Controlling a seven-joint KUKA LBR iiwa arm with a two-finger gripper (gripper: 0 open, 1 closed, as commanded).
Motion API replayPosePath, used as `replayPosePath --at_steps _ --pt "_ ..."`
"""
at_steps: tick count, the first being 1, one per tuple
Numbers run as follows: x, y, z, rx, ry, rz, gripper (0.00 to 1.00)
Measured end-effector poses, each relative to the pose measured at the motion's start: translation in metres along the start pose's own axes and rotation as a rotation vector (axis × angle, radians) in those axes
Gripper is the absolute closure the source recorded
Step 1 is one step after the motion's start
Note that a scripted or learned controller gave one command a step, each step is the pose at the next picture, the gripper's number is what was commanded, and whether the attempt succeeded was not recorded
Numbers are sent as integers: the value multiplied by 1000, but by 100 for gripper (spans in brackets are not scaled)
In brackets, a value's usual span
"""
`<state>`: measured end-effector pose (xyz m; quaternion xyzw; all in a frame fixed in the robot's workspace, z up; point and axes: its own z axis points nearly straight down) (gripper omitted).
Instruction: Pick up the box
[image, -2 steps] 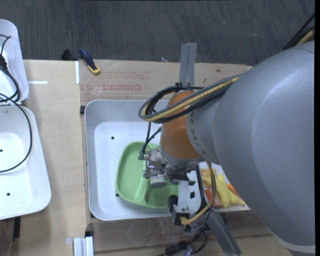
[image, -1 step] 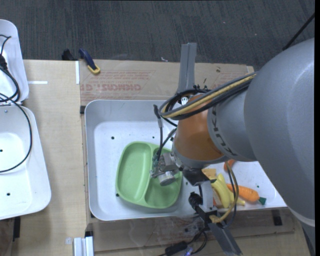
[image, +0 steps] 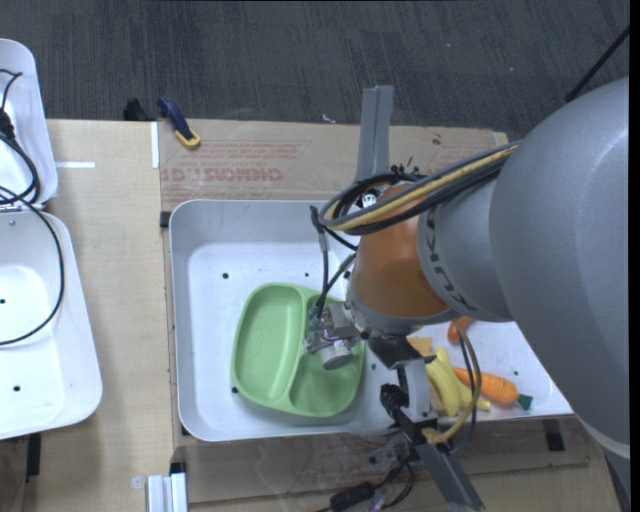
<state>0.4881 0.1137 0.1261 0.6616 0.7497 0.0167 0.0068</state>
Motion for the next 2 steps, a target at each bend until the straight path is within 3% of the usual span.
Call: replayPosePath --at_steps 1,2 --pt "-111 16 -66 36 -11 -136 100" --pt "-49 78 -26 38 -37 173 100"
